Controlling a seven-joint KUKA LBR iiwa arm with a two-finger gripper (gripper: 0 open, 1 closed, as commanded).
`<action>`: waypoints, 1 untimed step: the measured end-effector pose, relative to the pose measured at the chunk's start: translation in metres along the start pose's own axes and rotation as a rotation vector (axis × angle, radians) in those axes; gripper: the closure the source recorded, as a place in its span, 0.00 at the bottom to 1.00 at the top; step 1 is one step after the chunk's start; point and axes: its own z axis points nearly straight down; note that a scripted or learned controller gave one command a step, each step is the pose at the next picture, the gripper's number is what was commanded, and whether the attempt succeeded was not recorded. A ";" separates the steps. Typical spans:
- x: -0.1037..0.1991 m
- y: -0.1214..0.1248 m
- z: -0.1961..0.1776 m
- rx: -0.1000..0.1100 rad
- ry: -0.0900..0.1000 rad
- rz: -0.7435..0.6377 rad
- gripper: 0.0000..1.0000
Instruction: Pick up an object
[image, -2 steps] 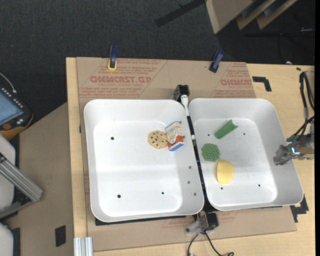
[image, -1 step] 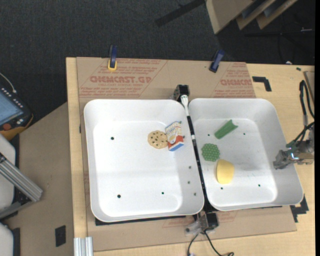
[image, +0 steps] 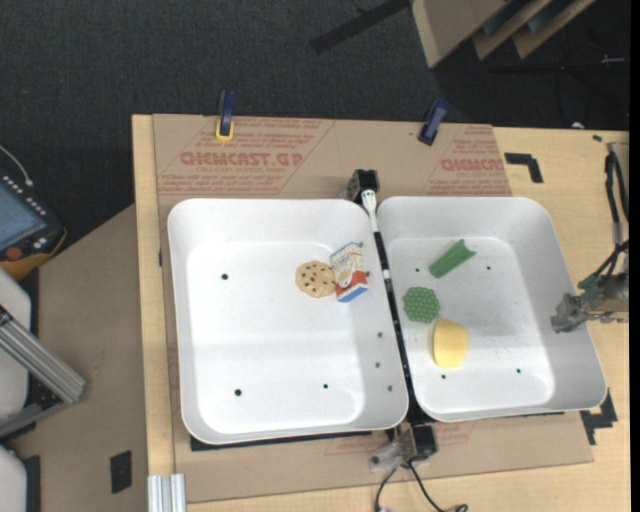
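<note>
The left bin holds a round chocolate-chip cookie and, touching its right side, a small white, blue and red carton. In the right bin lie a long green piece, a round bumpy green object and a yellow rounded object just below it. My gripper shows as a small grey shape over the right bin's right rim, well apart from all the objects. Nothing is seen in its hold.
Both bins rest on a brown cardboard sheet held by blue clamps at the back. Cables hang at the right edge. A black bracket sits between the bins at the back.
</note>
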 end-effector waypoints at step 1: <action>0.001 -0.001 0.007 0.004 0.003 0.000 1.00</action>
